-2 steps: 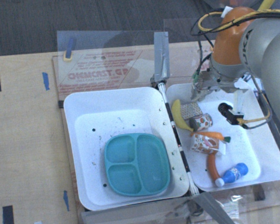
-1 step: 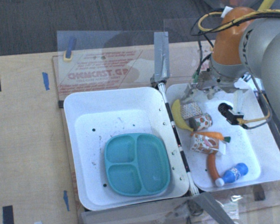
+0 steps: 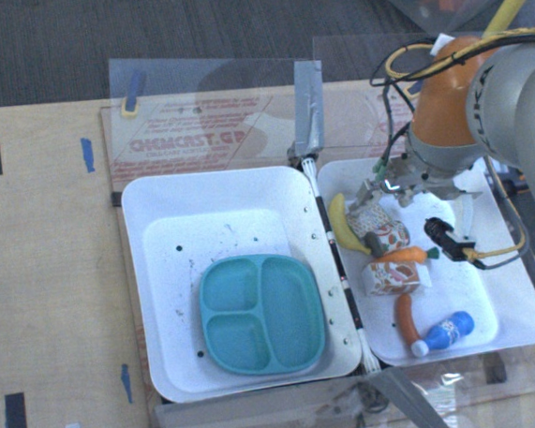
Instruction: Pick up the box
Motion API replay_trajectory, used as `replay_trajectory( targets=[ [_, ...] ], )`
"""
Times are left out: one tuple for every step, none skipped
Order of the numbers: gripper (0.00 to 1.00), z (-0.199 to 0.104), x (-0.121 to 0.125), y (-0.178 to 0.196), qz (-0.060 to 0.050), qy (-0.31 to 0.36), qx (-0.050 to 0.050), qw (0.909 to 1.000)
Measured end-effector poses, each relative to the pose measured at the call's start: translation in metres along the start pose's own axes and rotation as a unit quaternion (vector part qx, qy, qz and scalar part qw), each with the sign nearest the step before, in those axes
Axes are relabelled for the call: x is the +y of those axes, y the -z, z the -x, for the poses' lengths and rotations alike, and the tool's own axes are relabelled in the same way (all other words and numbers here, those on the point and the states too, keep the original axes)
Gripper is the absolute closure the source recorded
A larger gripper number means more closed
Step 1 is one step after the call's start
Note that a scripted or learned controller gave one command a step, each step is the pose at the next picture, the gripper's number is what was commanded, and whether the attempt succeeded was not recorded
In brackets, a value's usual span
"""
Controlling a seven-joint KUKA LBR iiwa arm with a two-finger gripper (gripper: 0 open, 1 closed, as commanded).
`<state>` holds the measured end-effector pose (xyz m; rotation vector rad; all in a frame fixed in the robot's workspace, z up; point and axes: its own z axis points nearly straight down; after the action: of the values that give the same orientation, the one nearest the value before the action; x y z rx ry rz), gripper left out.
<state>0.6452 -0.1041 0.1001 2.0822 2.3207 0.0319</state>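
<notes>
The arm [image 3: 446,116] is lowered over the far end of the right bin [image 3: 534,322], with the jaws set low among the things there. I cannot tell whether the jaws are spread or pressed together, because the wrist hides their tips.

Directly beneath the jaws, touching or nearly touching them, is a printed carton that I take to be the box [image 3: 380,224]. It sits on the bin floor, tilted. A banana [image 3: 341,225] is just beside the jaws on the side away from the arm. A carrot [image 3: 405,255] lies just past the box on the jaws' near side, and it rests against a second carton [image 3: 393,279]. Further that way are a sausage [image 3: 405,315] and a bottle [image 3: 445,330]. A teal tray [image 3: 258,315] is well apart from the jaws in the left bin [image 3: 150,267].

By my reading, the reach is done but nothing is lifted, since the box looks to be on the bin floor. What is left is a sure grip on the box and a lift clear of the banana and carrot. If the second carton is the one meant, the jaws must move toward it first.
</notes>
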Motion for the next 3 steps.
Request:
replay_trajectory(
  targets=[
    [0.0,-0.0081,-0.0498,0.001,0.0,0.009,0.0,1.0],
    [0.0,-0.0083,-0.0463,0.0004,0.0,0.052,-0.002,0.9986],
    [0.0,-0.0105,-0.0444,0.0006,0.001,0.105,-0.003,0.9944]
  ],
)
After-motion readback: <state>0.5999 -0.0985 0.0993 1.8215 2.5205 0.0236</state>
